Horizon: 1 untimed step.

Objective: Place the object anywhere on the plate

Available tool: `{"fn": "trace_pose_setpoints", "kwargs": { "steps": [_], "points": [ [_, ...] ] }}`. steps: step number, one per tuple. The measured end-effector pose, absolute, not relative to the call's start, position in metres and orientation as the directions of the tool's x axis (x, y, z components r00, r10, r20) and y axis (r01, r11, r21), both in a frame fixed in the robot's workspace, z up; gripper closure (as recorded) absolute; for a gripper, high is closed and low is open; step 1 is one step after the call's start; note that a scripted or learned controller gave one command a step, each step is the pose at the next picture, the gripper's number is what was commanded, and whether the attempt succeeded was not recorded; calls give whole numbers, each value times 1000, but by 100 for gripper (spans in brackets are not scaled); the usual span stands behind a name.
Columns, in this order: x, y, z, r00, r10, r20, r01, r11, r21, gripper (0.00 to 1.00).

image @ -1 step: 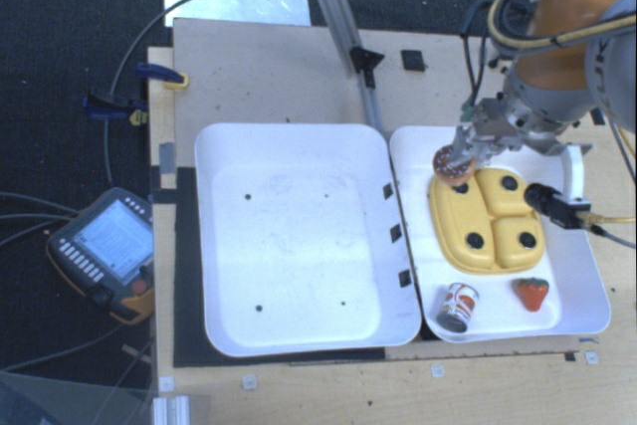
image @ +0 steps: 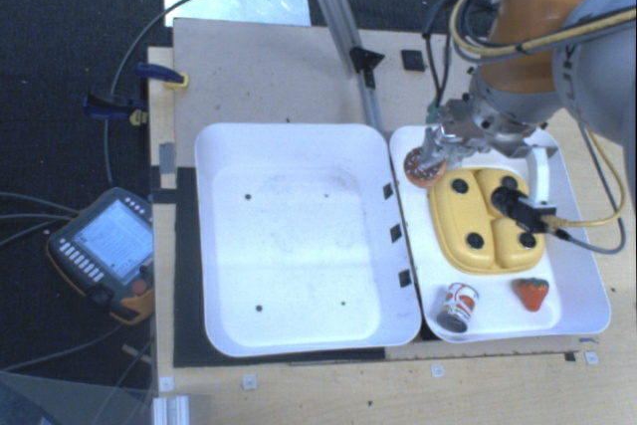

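A yellow divided plate (image: pixel 486 249) lies in the right white bin (image: pixel 587 309). Just off the plate's far left corner sits a small round brown donut-like object (image: pixel 422 174) on the bin floor. My gripper (image: pixel 435 150) hangs directly over that object, at or just above its top; whether it touches the object is unclear. The grey arm with its orange band comes in from the upper right, and a black cable plug of the arm overlaps the plate's far right part.
A small red and white can (image: pixel 457 305) lies near the right bin's front edge, with a red strawberry (image: pixel 533 294) to its right. The left white bin (image: pixel 289 244) adjoins on the left. A slanted metal pole (image: pixel 338 5) stands behind the bins.
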<state>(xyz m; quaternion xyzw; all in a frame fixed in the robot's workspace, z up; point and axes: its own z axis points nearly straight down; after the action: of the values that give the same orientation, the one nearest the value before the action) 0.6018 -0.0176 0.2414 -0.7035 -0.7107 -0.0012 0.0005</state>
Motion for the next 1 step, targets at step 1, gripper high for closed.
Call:
{"fn": "trace_pose_setpoints", "kwargs": {
  "steps": [1],
  "points": [
    [600,40,228,-11,1000,3,1000,11,0,100]
  ]
}}
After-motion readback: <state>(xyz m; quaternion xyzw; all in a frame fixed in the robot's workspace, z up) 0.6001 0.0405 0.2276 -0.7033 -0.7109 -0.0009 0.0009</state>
